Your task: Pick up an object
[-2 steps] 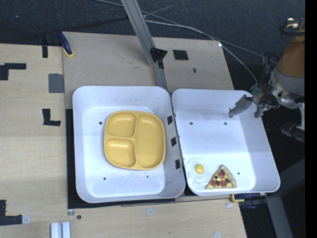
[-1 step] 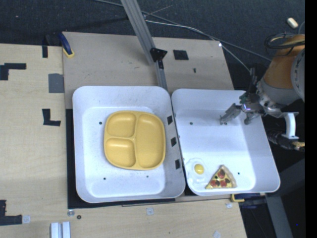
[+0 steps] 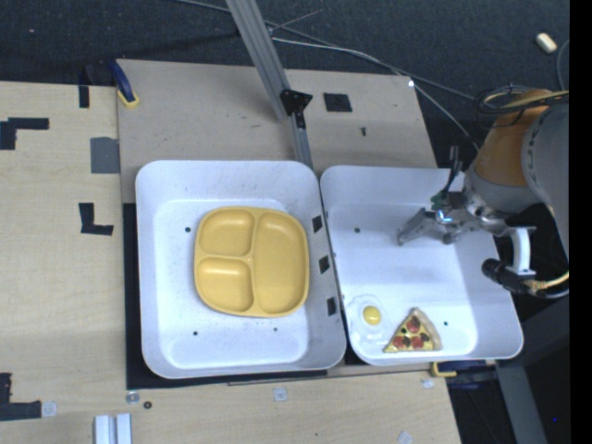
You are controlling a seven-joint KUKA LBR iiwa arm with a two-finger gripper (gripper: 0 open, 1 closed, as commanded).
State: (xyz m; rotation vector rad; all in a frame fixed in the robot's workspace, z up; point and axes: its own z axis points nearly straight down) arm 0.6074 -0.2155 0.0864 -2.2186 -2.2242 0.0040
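- A pale wooden desk [image 3: 55, 248] carries two shallow white bins side by side; dark floor and loose cables lie beyond it.
- The left bin [image 3: 157, 340] holds a yellow divided plate [image 3: 252, 261], lying flat.
- The right bin [image 3: 490, 336] holds a toy fried egg [image 3: 370, 315] and, just beside it, a toy pizza slice [image 3: 413, 332], both near the front wall.
- The end effector [image 3: 427, 226] sits at the right bin's far half, well apart from both toys; it holds nothing, and whether it is spread wide or narrow I cannot tell.
- To do this well, it should travel toward the front wall, centre over one toy, and descend squarely, since both lie flat and thin.
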